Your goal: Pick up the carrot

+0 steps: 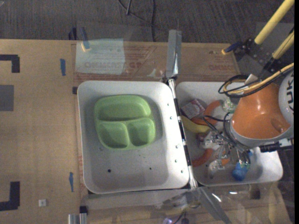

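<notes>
In the right bin (pixel 275 169), at the tray's (pixel 124 121) three o'clock, the gripper (pixel 223 154) hangs over the carrot (pixel 202 160); finger state cannot be determined.

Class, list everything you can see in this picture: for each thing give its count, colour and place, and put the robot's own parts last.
Bins: two, white, side by side on the bench.
Divided plate: one, green, three compartments, in the left bin.
Carrot: one, orange, right bin, near its left wall.
Banana-like piece: one, yellow, right bin.
Blue object: one, right bin, near front edge.
Pinkish packet: one, right bin, rear left.
Arm: one, grey with orange band, over the right bin.
Gripper: one, low among the right bin's items.
</notes>
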### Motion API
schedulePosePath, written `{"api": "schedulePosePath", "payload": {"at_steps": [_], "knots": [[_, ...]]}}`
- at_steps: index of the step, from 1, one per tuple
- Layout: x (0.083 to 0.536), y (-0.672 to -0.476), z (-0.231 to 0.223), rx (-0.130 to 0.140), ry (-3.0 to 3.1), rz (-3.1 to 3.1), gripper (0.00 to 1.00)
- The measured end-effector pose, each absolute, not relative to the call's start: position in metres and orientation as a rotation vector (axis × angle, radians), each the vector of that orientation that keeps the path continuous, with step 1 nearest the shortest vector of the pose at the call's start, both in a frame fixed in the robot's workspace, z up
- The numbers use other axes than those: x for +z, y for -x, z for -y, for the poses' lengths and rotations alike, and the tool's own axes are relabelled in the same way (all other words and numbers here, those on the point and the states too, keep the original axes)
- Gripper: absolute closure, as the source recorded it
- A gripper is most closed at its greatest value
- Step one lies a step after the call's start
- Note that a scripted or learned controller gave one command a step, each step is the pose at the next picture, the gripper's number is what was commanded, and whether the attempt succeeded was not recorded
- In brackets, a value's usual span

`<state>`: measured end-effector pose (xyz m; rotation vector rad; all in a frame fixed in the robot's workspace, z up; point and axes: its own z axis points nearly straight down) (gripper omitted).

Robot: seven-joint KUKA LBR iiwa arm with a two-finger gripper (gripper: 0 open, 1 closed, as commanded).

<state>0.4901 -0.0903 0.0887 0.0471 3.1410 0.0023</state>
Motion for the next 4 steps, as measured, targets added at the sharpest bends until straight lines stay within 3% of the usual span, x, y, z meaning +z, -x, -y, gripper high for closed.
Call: {"api": "schedulePosePath", "payload": {"at_steps": [1, 2, 3, 4], "knots": [[0.145, -0.518, 0.104, 0.001, -0.008, -3.135, 0.00], [0.087, -0.482, 0.135, 0.000, 0.130, -3.130, 0.00], [0.098, -0.484, 0.134, -0.001, 0.129, -3.122, 1.00], [0.185, -0.484, 0.080, 0.000, 0.201, -3.130, 1.00]]}}
